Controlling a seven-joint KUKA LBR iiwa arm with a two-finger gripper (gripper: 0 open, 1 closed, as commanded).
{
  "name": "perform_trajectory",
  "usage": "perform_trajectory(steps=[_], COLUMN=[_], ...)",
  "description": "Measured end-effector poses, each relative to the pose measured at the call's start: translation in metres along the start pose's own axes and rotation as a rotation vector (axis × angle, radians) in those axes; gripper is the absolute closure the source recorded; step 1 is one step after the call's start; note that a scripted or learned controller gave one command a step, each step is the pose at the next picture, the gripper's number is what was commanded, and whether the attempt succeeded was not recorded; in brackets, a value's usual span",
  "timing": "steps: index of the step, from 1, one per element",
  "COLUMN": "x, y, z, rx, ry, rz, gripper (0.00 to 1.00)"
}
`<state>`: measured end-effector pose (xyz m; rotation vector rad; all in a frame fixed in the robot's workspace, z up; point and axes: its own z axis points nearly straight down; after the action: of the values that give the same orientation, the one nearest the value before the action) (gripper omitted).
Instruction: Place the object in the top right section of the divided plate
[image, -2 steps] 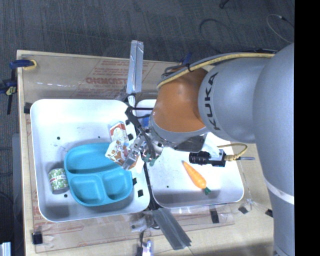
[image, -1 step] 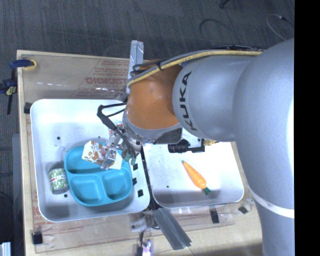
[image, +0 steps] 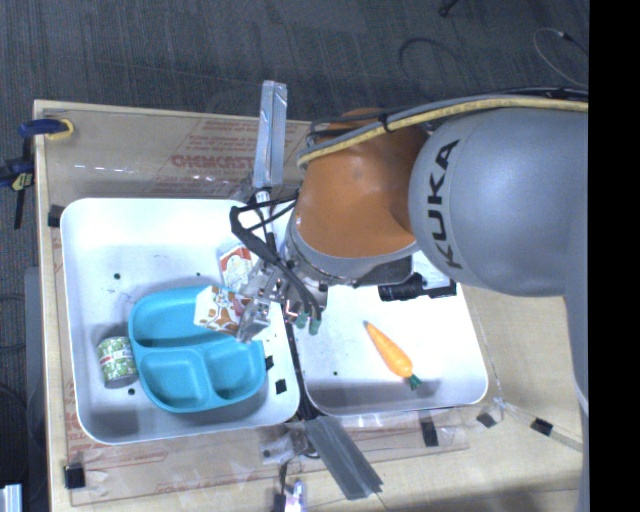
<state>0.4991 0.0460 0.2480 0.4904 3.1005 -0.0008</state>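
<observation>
While the gripper (image: 262, 305) hangs over the plate's top right edge:
object: white-and-red packet (image: 228, 292), lying across the rim of the blue divided plate (image: 190, 375), partly over the top right section
claw: state cannot be told, fingers hidden in clutter
done: packet brought to plate
left: full seating in section unconfirmed
elsewhere: carrot (image: 390, 353), can (image: 116, 361)
</observation>
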Motion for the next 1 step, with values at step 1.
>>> perform_trajectory(steps=[1], x=[0.0138], y=[0.0789], z=[0.0068], rx=[0.000], ry=[0.002], rz=[0.013], gripper=[1.00])
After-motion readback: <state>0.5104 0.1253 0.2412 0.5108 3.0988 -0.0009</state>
